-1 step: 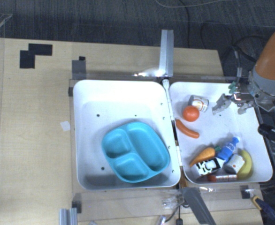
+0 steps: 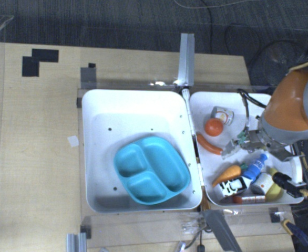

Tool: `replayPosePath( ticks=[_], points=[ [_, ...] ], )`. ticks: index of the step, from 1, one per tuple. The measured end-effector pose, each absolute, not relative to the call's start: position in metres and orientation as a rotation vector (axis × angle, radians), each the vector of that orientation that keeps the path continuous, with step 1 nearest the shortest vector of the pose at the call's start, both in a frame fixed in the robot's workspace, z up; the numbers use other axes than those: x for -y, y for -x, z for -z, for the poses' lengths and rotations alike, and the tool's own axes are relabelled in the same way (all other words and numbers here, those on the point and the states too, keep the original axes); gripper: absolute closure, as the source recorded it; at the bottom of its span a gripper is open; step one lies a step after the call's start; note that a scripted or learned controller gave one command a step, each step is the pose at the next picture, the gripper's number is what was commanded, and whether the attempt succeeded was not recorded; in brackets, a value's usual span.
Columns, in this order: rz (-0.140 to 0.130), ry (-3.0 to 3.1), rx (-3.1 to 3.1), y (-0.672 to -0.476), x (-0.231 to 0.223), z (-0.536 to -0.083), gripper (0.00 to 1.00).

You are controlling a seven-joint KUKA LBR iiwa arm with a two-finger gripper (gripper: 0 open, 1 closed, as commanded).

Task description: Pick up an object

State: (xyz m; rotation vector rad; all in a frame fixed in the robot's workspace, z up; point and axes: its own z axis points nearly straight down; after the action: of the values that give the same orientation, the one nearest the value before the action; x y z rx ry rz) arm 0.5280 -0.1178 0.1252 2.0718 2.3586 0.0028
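I see my two-finger gripper (image 2: 237,143) low in the right white bin (image 2: 202,109), its state unclear, the round orange-red ball (image 2: 214,127) just beside it.

A pale wooden tabletop (image 2: 33,156) bears black square markings (image 2: 38,61) near its far left. Beyond it lies dark carpet (image 2: 91,9), where a thin cable (image 2: 233,1) snakes. A metal post (image 2: 186,59) stands behind the bins.
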Motion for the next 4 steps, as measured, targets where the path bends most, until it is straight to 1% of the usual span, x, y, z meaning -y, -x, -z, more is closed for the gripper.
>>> replayPosePath(
  ticks=[1,2,3,4],
  points=[
    [-0.013,-1.721,-2.607,-0.493,0.105,-0.091,0.00],
    [-0.024,-1.712,-2.600,-0.497,0.103,-0.102,1.00],
    [-0.006,-1.766,-2.590,-0.571,0.052,-0.225,1.00],
    [-0.006,-1.508,-2.745,-0.558,0.056,-0.330,1.00]
  ],
)
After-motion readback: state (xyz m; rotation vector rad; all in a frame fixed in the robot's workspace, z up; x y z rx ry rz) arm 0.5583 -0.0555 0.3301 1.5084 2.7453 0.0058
